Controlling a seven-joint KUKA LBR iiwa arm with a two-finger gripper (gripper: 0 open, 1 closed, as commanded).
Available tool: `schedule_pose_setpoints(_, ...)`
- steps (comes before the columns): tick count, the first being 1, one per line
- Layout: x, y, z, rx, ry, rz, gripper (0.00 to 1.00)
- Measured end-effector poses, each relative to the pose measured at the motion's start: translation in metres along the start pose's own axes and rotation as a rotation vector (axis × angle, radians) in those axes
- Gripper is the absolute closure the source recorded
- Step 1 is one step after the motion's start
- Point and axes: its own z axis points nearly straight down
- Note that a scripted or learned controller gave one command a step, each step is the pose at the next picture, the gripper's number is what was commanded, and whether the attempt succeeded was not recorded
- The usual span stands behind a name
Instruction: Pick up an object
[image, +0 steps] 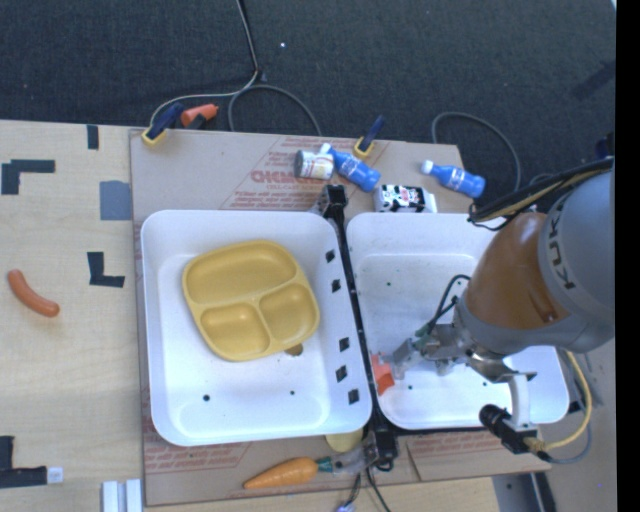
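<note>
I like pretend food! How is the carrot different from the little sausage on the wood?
The carrot is bright orange with a green end, while the sausage is a redder orange all over. The carrot tapers to a point; the sausage is rounded at both ends and slightly curved. The carrot lies on the cardboard in front of the left bin; the sausage lies far to the left on the wooden bench. Both sit outside the bins.

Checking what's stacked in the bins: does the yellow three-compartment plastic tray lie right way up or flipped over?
Right way up. The yellow three-compartment plastic tray lies in the left white bin with its hollows facing the camera.
</note>
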Motion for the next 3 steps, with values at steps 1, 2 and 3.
schedule_pose_setpoints(1, -0.1, 0.067, -0.049, -0.025, -0.013, 0.005, 0.0)
schedule_pose_setpoints(2, -0.05, 0.158, 0.005, -0.023, -0.008, -0.007, 0.0)
schedule_pose_setpoints(3, 0.012, 0.138, 0.002, -0.021, -0.007, -0.004, 0.0)
